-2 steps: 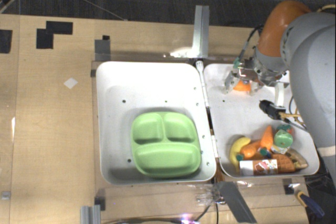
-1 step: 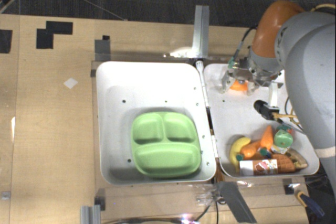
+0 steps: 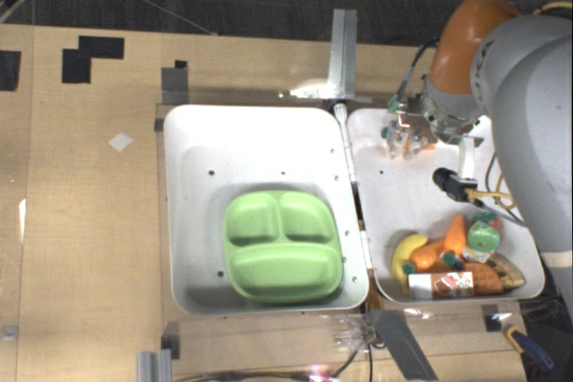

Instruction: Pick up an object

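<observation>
Plastics, pale wood and bare metal under overhead light.
Two shallow white plastic bins, left (image 3: 192, 192) and right (image 3: 385, 192), are seen with a smooth, slightly glossy finish. A lime-green sectioned plastic tray (image 3: 283, 246) is rendered smooth with a soft sheen. The pale wood-look bench top (image 3: 81, 219) appears matt. A grey upright metal bracket (image 3: 343, 54) looks brushed. The grey arm casing (image 3: 537, 103) and its orange band (image 3: 461, 45) are smooth and semi-glossy.
</observation>
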`<move>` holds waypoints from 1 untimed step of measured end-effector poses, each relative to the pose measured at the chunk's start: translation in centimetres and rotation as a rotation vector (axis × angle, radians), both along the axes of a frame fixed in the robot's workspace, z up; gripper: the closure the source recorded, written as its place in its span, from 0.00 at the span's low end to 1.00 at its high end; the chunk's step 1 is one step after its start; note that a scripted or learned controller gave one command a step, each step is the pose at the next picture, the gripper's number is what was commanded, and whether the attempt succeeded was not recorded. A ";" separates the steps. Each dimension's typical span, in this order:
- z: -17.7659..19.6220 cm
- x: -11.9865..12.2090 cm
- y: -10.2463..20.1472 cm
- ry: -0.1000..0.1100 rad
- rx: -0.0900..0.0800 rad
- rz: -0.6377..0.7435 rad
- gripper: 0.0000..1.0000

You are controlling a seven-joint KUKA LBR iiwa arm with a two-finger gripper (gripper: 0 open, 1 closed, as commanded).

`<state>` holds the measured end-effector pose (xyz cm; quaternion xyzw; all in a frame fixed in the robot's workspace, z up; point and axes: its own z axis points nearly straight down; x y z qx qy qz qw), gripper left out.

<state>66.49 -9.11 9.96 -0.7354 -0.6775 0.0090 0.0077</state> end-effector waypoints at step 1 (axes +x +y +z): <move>1.1 0.1 0.1 0.001 -0.001 0.009 1.00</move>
